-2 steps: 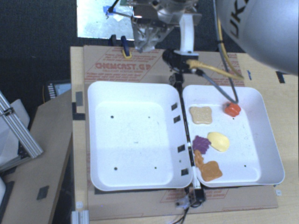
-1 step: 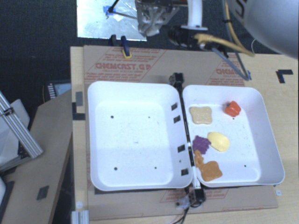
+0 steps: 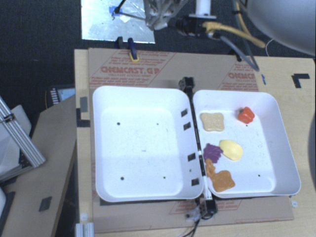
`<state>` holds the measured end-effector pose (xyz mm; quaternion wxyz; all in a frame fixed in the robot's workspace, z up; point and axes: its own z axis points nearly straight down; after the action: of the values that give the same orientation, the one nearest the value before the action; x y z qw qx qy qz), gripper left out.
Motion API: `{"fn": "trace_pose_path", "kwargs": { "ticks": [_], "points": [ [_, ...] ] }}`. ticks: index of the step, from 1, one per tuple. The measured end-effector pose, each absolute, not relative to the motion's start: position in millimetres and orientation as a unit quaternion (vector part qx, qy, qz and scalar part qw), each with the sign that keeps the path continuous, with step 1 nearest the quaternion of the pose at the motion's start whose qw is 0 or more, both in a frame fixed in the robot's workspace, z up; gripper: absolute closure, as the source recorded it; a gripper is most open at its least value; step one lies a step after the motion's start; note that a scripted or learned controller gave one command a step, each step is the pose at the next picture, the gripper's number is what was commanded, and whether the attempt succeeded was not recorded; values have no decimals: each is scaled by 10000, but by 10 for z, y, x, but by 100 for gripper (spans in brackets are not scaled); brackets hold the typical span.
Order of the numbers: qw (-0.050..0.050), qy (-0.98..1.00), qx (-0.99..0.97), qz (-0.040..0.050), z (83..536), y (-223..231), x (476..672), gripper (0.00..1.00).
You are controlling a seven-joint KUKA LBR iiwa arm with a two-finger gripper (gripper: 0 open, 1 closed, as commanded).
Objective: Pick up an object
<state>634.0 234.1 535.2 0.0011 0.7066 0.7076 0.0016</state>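
Two white bins sit side by side on the worktop [image 3: 148, 65]: the left bin [image 3: 106, 147] and the right bin [image 3: 276, 147], whose near-left part holds a toast slice [image 3: 213, 122], a yellow lemon-like piece [image 3: 231, 149], an orange-brown piece [image 3: 222, 180], a purple cluster [image 3: 213, 151] and a small red pepper-like piece [image 3: 246, 114]. The task looks barely begun, an approach step, and the next move calls for descending over one chosen piece, perhaps the well-separated red one. High at the top edge hangs the claw [image 3: 157, 14], touching nothing, and whether it is spread I cannot tell.

Pincer [image 3: 159, 18] high, beyond the bench
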Motion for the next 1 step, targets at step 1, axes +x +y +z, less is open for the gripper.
{"fn": "trace_pose_path", "kwargs": {
  "ticks": [1],
  "points": [
    [-32,7072,7069,-68,3008,2338,6326,100]
  ]
}}
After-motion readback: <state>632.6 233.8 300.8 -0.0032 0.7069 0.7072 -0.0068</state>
